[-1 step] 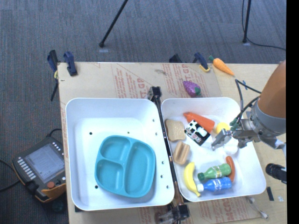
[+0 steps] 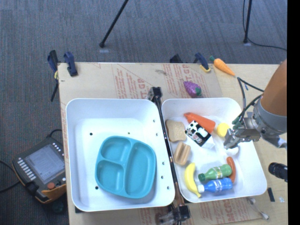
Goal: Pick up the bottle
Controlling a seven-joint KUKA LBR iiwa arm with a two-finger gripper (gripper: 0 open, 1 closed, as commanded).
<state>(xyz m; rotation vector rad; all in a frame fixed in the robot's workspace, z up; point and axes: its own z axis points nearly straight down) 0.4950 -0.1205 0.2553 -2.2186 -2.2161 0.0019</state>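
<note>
- Fingers [image 2: 233, 143]: over right bin [image 2: 248, 110], right of centre; whether open or closed cannot be told; nothing seen held.
- Green bottle [image 2: 215, 173]: lying in right bin, near side, just above blue bottle [image 2: 216, 186], beside banana [image 2: 190, 178].
- Blue divided plate [image 2: 125, 166]: left bin [image 2: 112, 108].

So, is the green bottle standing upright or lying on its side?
Lying on its side: the green bottle rests lengthwise on the right bin's floor, cap toward the banana.
</note>
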